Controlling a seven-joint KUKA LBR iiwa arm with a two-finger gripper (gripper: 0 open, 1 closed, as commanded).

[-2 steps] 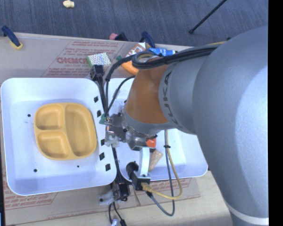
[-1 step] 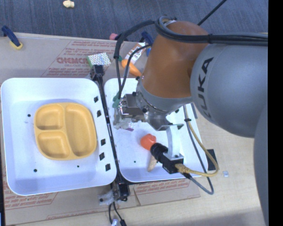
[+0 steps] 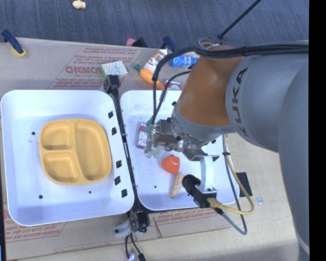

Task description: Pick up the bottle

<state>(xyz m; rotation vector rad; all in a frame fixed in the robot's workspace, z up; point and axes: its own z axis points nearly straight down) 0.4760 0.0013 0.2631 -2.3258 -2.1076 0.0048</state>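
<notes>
A small bottle-like item with a pink and white label lies in the right bin, close to its left wall. My gripper is low over the bin floor, right beside this item and touching or nearly touching its right side. The grey and orange wrist covers the upper right of the bin and hides much of the gripper. An orange-red rounded piece lies just below the gripper, with a tan cone-shaped piece further toward the front.
The left bin holds a yellow divided plate. Behind the right bin, on the cardboard, lie an orange and white bottle and a blue object. A black cable and yellow connector trail by the front right corner.
</notes>
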